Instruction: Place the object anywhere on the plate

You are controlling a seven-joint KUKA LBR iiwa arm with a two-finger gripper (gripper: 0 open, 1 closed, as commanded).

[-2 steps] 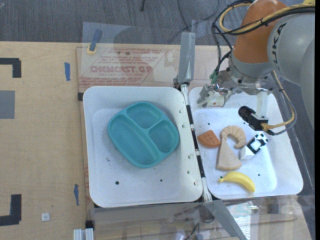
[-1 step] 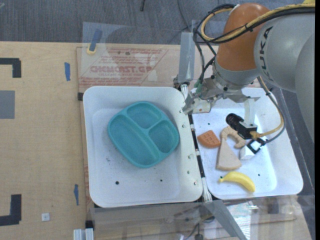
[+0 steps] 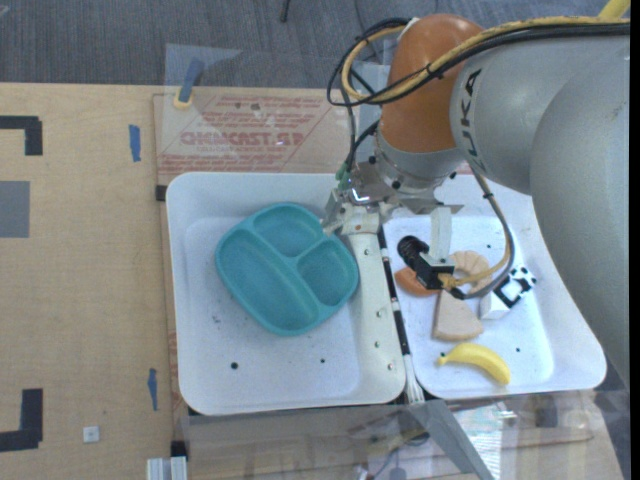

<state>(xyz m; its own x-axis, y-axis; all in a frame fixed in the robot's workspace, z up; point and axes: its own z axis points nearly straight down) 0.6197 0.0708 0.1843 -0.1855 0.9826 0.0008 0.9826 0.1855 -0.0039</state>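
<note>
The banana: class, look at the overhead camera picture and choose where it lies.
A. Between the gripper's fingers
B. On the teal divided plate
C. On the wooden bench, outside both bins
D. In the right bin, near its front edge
D. The yellow banana lies on the white floor of the right bin near its front edge, well apart from the teal plate, which sits in the left bin.

The arm (image 3: pixel 520 118) bears "KU"; the board's (image 3: pixel 250 133) red print is illegible.
</note>
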